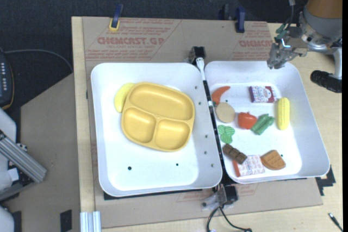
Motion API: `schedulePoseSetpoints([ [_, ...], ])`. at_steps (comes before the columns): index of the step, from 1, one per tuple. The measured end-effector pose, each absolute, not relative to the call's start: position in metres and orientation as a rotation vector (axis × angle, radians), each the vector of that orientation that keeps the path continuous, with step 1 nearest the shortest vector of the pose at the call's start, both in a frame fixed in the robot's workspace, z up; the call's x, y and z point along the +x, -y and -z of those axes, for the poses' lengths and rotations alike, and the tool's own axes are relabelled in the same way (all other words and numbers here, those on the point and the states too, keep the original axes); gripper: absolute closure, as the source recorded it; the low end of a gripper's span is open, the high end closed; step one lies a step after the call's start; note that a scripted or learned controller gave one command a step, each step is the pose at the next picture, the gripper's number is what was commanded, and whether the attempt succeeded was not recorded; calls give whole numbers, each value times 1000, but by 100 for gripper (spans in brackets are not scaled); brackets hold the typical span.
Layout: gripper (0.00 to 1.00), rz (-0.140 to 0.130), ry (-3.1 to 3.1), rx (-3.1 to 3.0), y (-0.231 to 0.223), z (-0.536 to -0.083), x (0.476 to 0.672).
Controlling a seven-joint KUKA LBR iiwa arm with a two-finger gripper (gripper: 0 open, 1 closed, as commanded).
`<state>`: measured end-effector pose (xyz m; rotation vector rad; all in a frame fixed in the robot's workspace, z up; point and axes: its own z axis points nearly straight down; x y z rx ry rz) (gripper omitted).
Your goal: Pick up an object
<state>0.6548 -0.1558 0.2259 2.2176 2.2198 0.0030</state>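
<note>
The gripper [277, 61] hovers at the far rim of the right bin [312, 138]; its state cannot be told. The corn cob [283, 113] lies nearer the camera from it (long axis running toward the camera), beside the red packet [261, 94].

end effector [277, 58] over right bin's [311, 117] far rim, yellow tray [157, 116] in left bin [109, 117]

The brown board [163, 35] under the two bins bears red printed lettering. Behind the left bin it reads "CHEMCAST GP", with a line of smaller print above it too fine to read. Behind the right bin the same red print repeats, partly covered and unreadable.
</note>
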Motion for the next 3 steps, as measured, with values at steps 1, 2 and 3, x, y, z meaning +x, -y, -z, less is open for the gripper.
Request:
schedulePoseSetpoints([
  [1,100,-1,-2227,2219,116,-233,625],
  [2,100,-1,-2230,2218,65,-241,601],
  [3,100,3,-2231,2220,18,-220,577],
])
